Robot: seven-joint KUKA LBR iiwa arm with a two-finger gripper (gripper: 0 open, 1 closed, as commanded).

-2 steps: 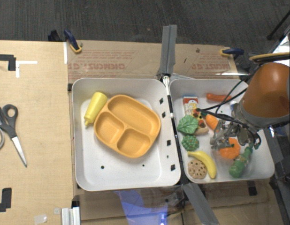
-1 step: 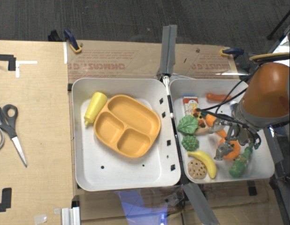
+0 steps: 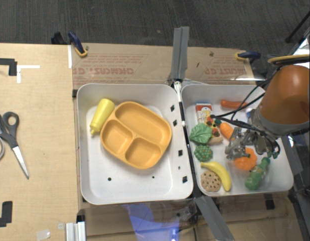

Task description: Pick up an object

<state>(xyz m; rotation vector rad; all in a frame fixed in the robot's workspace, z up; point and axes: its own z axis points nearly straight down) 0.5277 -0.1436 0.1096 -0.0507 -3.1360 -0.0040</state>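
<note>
- Orange band on arm, reaching in from right over right bin.
- Gripper low in right bin, touching orange toy; can't tell its grip state.
- Right bin: banana, cookie near; green leafy piece, carton left-far; carrot, green veg near right.
- Left bin: yellow tray in middle, yellow bottle touching its left.
- Scissors on bench, far left.
</note>
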